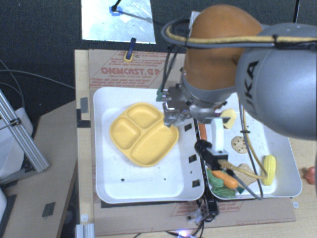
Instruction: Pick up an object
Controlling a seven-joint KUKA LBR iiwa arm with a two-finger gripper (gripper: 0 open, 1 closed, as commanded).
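Nearest the lens is my own arm (277, 78), grey shell and orange band, coming in from 3 o'clock and covering much of the right bin (292, 180). Under it in that bin: a carrot (225, 179) on a green piece (220, 191) at 6 o'clock, corn cob (269, 168) at 4 o'clock, a cookie (238, 144) just above it, and a pale yellow piece (229, 118) by the wrist. My gripper (171, 117) sits over the divider side of the left bin (106, 182), at the 2 o'clock edge of the yellow divided plate (143, 133), tips at its rim. Can't tell from this angle whether I'm clamped on it or loose. Farther back at 12 o'clock, a cardboard sheet (126, 68) with red print.
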